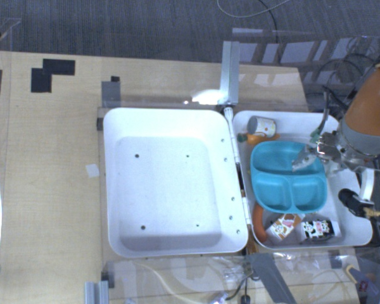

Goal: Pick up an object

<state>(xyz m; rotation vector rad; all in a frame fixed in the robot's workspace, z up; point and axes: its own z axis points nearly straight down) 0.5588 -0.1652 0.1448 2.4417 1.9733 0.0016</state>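
Blue tray (289,185) beneath arm (367,116)

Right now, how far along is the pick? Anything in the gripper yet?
Done: the arm has reached into the right bin, with the gripper low over the blue divided tray's upper compartment. In hand: nothing visibly lifted; whether the gripper has the tray's rim can't be told. Left: the grasp and lift. The tray, the small can and the two little cartons all sit in the bin.
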